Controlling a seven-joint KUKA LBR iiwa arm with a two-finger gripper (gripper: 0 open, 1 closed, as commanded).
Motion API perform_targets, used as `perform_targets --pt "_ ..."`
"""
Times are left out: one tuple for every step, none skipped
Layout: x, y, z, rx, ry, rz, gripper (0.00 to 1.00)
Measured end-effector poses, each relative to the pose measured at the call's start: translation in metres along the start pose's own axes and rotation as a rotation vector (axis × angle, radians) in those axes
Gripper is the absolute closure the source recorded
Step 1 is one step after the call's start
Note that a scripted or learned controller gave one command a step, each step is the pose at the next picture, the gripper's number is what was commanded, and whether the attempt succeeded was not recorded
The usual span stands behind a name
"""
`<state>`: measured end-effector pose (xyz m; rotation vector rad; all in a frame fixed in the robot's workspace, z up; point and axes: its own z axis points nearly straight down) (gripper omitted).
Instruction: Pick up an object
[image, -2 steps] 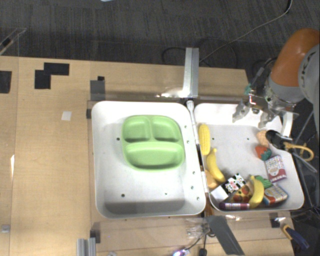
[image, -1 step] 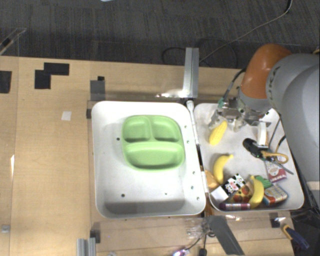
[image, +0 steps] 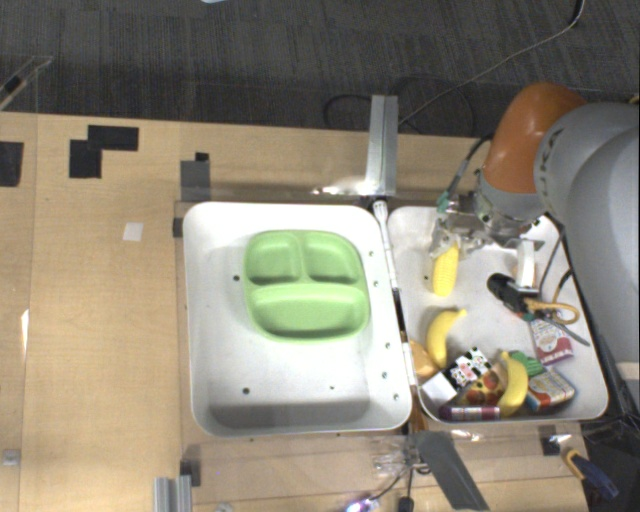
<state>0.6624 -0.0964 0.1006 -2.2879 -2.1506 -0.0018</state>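
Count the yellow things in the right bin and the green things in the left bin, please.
Yellow, right bin: 3 (upper piece, banana, banana)
Green, left bin: 1 (divided plate)
Total: 4

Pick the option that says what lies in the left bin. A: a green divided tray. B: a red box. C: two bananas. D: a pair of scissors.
A: the green divided tray lies in the left bin, while the bananas and the other small items are in the right bin.
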Motion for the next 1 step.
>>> perform_targets --pt "0.0715 0.0026 -0.0827 -0.001 -0.001 -0.031 1.00"
